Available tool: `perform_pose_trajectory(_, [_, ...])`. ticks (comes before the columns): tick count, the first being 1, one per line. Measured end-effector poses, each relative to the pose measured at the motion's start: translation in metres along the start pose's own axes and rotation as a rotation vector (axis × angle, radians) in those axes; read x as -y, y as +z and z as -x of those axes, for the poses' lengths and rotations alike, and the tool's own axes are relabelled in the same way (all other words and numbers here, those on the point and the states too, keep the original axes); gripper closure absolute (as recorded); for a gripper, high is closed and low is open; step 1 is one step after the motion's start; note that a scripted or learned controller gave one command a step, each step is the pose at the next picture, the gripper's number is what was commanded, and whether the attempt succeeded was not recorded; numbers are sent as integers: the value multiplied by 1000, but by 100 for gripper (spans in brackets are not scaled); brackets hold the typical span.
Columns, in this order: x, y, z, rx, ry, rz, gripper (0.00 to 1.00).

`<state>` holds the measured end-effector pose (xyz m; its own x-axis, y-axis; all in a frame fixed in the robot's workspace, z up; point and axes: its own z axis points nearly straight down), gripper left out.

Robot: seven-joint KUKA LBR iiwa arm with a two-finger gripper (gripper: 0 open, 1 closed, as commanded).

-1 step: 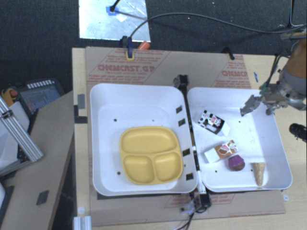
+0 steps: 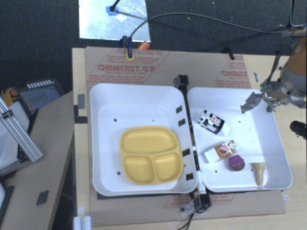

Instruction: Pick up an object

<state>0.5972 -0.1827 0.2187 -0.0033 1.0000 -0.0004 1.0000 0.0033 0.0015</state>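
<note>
Pincer (image 2: 259,103) sat over the top right corner of the right bin (image 2: 268,133), fingers spread, nothing between them. One fingertip pointed down-left toward the bin's floor, the other was partly lost against the wrist body, so the exact gap was hard to judge. Arm was cut off by the frame's right side; just the wrist and a bit of the orange band (image 2: 298,56) were visible.

Objects in the right bin, all well apart from the pincer:
- black-and-white patterned block (image 2: 211,122), near the bin's left wall, upper middle; print too small to read
- white packet with an orange/red picture (image 2: 222,151), lower middle; label not legible
- purple rounded item (image 2: 235,163), just beside the packet, touching or nearly touching, couldn't tell which
- tan cone-shaped piece (image 2: 259,172), near the bottom right corner, tip pointing down

Left bin (image 2: 103,128) held a yellow three-compartment tray (image 2: 150,154), lying flat toward the lower right of that bin.

Under both bins was a brown sheet (image 2: 158,63) on the counter, with red printing reading "CHEMCAST GP" at upper left; the same marking at upper right ran at an angle and was partly covered by the bin. A black cable (image 2: 201,18) ran across the dark floor above
</note>
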Motion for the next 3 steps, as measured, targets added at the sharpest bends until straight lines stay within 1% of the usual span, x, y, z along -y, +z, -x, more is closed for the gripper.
perform_pose_trajectory(1, [4, 42, -1, 0, 2, -3, 0])
perform_pose_trajectory(2, [12, 100, 0, -1, 2, -3, 0])
perform_pose_trajectory(3, [11, 135, 0, 0, 2, -1, 0])
